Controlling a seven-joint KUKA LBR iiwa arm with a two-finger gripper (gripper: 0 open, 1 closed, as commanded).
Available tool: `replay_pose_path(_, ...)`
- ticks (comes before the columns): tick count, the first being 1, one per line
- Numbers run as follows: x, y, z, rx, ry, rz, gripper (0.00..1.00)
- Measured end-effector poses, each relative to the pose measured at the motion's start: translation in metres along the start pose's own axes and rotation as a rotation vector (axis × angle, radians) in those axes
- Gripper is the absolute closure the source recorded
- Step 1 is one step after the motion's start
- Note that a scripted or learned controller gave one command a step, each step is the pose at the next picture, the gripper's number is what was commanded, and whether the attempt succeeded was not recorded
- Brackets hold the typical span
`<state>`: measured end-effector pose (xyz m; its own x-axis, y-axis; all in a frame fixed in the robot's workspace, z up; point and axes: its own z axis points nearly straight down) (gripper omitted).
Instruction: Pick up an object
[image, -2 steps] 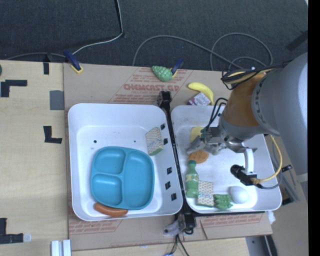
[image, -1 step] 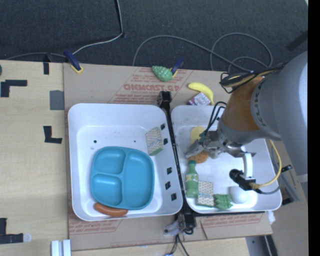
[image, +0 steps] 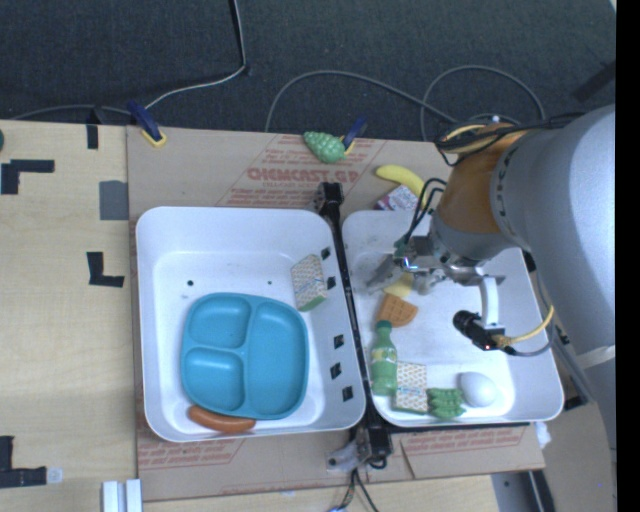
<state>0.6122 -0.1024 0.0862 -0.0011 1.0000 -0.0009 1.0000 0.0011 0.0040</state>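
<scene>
Gripper (image: 392, 272), spread open and holding nothing, hovers just above the orange wedge (image: 398, 308) in the right bin (image: 535, 395).

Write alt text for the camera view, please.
The grey arm's hand hangs low in the right bin, above an orange food piece, near a green bottle and a white egg. The left bin holds a blue divided plate.
</scene>
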Motion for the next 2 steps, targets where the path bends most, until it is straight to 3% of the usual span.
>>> replay_pose_path(2,0.0079,-0.0191,-0.0012,0.001,-0.001,0.001,0.00)
